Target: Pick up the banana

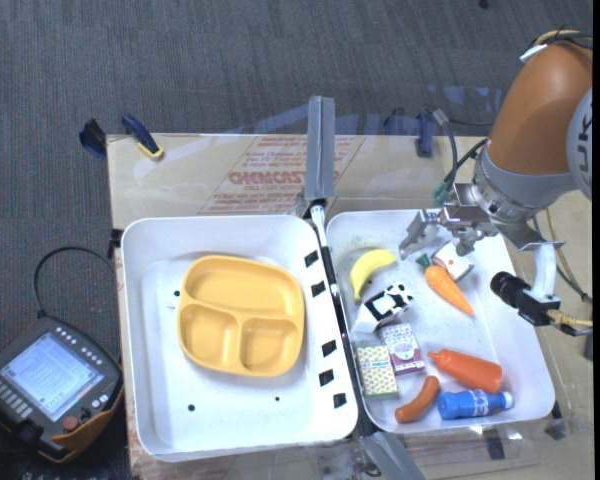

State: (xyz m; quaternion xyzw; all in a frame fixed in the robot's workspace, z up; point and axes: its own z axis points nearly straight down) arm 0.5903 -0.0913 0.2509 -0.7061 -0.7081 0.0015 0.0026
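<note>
- Fingers (420,240) first: they look spread, with nothing between them, and the gripper (432,240) hangs over the upper part of the right bin (540,363).
- The banana (370,267) lies just left of and slightly below those fingertips, apart from them, resting on the bin floor.
- Its long axis runs on a slant: one end up and to the right toward the gripper, the other end down and to the left toward the divider between the bins.
- Open white floor sits above the banana, up to the bin's top edge; that side has room.
- Below the banana it is tight: a black-and-white carton (386,305) lies just beside its lower end.
- Right of the banana, past the gripper, a carrot (448,290) slants down and away.
- Plain look: bright yellow, smooth, gently curved, its bow facing up and left.
- Well left of the banana, a yellow sectioned tray (242,315) sits in the left bin (145,258).
</note>
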